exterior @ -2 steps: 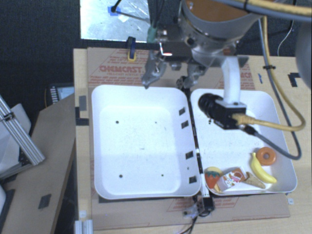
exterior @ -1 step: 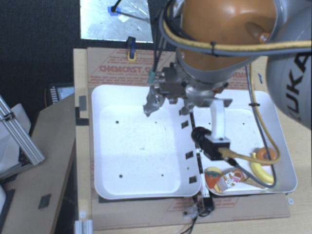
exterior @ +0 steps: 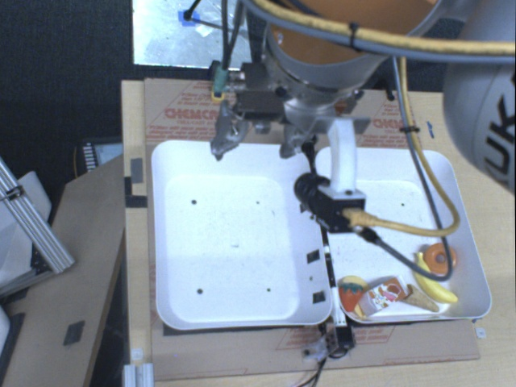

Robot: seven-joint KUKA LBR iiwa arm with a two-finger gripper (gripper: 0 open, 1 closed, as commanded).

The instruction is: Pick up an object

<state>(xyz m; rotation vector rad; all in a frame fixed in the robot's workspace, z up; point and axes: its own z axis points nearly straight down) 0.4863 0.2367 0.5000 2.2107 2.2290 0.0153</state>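
Gripper [exterior: 256, 145] hangs over the far rim of the left bin [exterior: 173, 216], fingers spread wide apart, nothing between them. Objects lie well away, toward the near right from the gripper, in the near corner of the right bin [exterior: 451, 184]: a banana [exterior: 435, 289], an orange round piece [exterior: 438, 258] just behind it, a red-and-white packet [exterior: 379, 297], an orange-red fruit [exterior: 351, 293] touching the packet. Both bins sit on the desk [exterior: 133, 135].

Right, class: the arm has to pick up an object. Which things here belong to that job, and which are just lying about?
Part of the job:
gripper, open, above the left bin's far edge
banana
orange round piece
red-and-white packet
right bin that holds them

Just lying about:
left bin
yellow cable
cardboard sheet
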